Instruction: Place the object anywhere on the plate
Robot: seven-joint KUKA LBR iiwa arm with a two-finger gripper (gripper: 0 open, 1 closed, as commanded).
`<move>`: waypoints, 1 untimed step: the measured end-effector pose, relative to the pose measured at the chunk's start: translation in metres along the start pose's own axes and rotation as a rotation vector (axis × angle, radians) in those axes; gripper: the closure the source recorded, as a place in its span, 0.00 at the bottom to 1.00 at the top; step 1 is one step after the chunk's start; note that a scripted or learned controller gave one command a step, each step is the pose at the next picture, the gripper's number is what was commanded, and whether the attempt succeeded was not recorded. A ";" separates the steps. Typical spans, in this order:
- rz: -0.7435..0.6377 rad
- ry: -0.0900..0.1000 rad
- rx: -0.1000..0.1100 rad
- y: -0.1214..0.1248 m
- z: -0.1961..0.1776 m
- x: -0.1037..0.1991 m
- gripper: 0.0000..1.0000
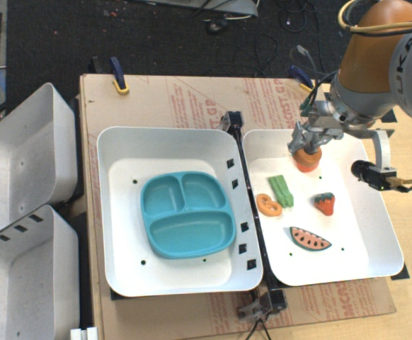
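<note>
Tool (pixel 306 146) low over the far-left part of the right bin (pixel 376 253), close to the bin's far edge and near the divider (pixel 247 190) between the two bins. Directly beneath it, touching or nearly so: small orange-red object (pixel 306 161), squat, no clear long axis. Top half hidden by the tool, lower half poking out below. Open or closed: cannot tell, angle too steep and the parts too dark. Grasp not confirmed, so not counted as held.

Key relation for the coming move: teal plate (pixel 188 214) lies in the left bin (pixel 114 190), toward the counter's left edge and nearer its front edge than the tool. So a diagonal path, across the divider, leftward and forward. Well apart, with the raised bin rims in between. Probably needs a lift first to get over them. Plate divided into three wells, two small at the far side, one wide at the near side. Any well fine per the task.

Elsewhere in the right bin, all apart from the tool:
- green piece (pixel 280 190), long axis running roughly far to near, just forward of the orange-red object
- orange ring (pixel 267 204) touching or just beside the green piece, hard by the divider
- strawberry (pixel 324 202) mid-bin
- watermelon slice (pixel 309 239) toward the front edge

Likely task status: pick stage, nothing on the plate yet. Main risk judged: weak grip on a small rounded item, drop before crossing the divider.
</note>
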State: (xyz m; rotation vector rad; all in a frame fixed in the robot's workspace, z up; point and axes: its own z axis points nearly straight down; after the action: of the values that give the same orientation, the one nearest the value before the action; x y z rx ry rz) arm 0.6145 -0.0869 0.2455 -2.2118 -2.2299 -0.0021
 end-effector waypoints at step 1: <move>0.002 -0.001 -0.001 0.007 0.000 0.046 1.00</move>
State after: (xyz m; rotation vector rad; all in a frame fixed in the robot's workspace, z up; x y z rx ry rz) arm 0.6216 -0.0406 0.2453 -2.2150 -2.2288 -0.0016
